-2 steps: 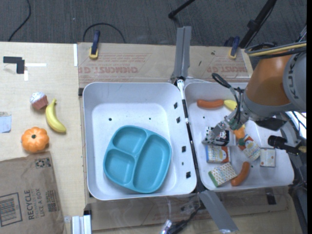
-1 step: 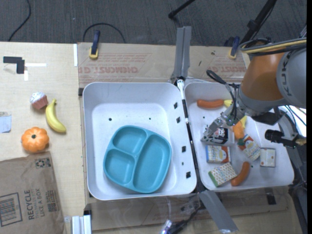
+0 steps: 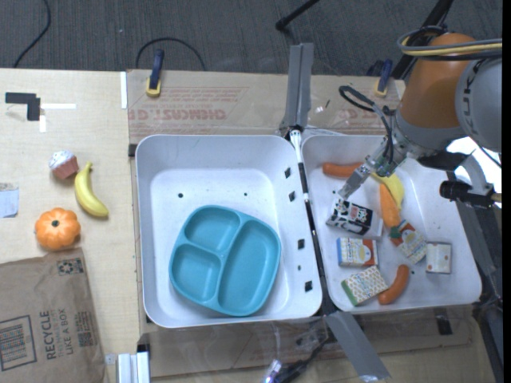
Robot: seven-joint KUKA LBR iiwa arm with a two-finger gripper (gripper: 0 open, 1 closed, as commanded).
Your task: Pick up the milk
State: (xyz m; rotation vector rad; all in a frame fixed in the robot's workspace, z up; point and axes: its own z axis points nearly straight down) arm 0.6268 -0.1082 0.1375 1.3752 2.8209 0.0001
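Observation:
The milk [image 3: 352,216] is a small black-and-white carton lying in the left part of the right bin [image 3: 463,294]. My gripper [image 3: 351,188] reaches in from the upper right at a slant, with its tip just above the carton's upper edge. It appears close to the carton or touching it. Nothing shows as lifted.
Around the milk lie a yellow banana [image 3: 392,187], a carrot [image 3: 389,210], a red sausage [image 3: 342,168], an orange juice box [image 3: 355,251], a cracker box [image 3: 363,284] and another sausage [image 3: 394,285]. The left bin [image 3: 160,174] holds a blue divided plate [image 3: 226,259].

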